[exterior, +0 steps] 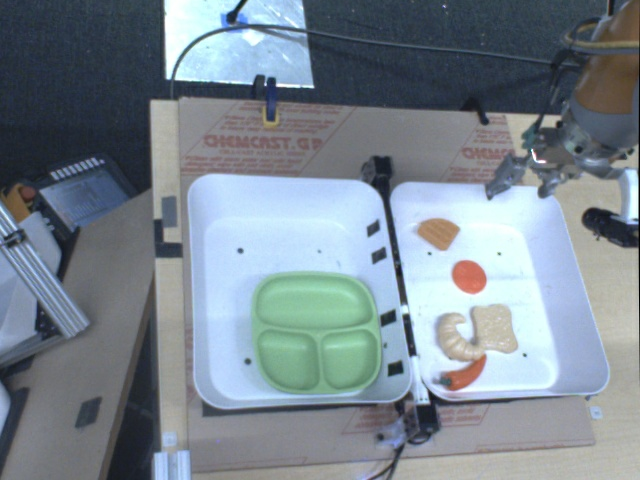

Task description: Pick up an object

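Pincer (526,178) spread above right bin (570,268); green tray (315,333) in left bin (215,268).

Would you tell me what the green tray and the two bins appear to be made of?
The green tray looks like moulded plastic, matt to satin: uniform colour, rounded compartment ridges, soft highlights. The left bin and right bin seem thin formed white plastic, smooth with rounded rims.

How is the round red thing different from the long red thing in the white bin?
The red disc is round and flat; the red pepper is long, thin and curved. The disc lies alone mid-bin; the pepper sits at the near edge, close against the shrimp. Both are red and lie in the right bin.
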Robot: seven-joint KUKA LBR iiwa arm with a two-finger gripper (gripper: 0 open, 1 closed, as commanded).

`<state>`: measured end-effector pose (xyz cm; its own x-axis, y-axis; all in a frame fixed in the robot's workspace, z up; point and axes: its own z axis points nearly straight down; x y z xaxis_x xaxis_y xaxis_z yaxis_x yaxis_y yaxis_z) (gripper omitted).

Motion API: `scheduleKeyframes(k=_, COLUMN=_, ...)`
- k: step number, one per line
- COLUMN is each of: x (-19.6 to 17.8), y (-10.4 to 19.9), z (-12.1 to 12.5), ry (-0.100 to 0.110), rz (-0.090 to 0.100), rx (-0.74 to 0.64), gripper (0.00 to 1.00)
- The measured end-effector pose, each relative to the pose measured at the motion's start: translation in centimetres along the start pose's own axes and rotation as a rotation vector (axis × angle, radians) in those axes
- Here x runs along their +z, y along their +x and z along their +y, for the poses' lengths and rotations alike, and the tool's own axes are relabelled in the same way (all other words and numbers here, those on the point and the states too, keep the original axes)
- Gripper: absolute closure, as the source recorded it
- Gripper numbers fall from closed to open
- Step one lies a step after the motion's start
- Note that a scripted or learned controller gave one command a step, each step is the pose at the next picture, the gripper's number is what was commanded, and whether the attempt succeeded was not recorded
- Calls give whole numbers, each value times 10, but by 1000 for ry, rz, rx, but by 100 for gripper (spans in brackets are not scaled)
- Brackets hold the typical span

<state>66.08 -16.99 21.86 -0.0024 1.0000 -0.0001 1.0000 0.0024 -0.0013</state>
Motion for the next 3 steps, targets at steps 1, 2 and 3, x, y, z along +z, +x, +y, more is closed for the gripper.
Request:
scheduleKeyframes(k=1, x=57, y=-8, z=-5, ry=1, rz=0, rx=2, gripper=0)
scheduleKeyframes(k=2, x=101, y=-7, z=3, ry=-2, rz=-1, rx=-2, gripper=0)
scheduleKeyframes(k=3, x=87, y=-7, z=5, ry=-8, rz=-2, rx=-4, gripper=100)
